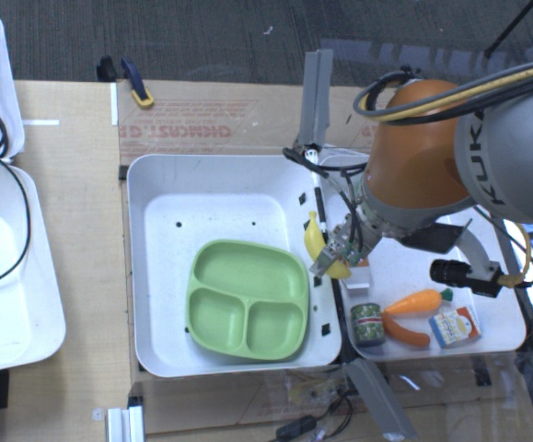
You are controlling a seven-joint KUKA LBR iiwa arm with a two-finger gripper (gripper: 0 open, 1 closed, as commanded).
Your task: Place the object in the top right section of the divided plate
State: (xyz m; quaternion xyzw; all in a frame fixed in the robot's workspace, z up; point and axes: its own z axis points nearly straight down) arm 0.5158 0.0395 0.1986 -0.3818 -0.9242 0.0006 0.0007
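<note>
The green divided plate (pixel 248 299) lies in the left white bin (pixel 156 247), in the lower middle part of it, and its three sections have nothing in them. The tool (pixel 332 258) is just beside the right edge of the plate, above the rim where the two bins meet. A yellow banana (pixel 315 238) is at the tool, between the tool and the plate; its upper end points up and away from the plate. The tool seems to grasp the banana at the lower end, but I cannot tell this for sure, because the fingers are small and partly hidden by the wrist. To the right of the plate, in the right white bin (pixel 505 339), there are a small green jar (pixel 367 324), an orange carrot (pixel 411 306) and a small carton (pixel 454 326), all near each other. The grey arm with the orange band (pixel 418 150) comes over the right bin toward the plate.
</note>
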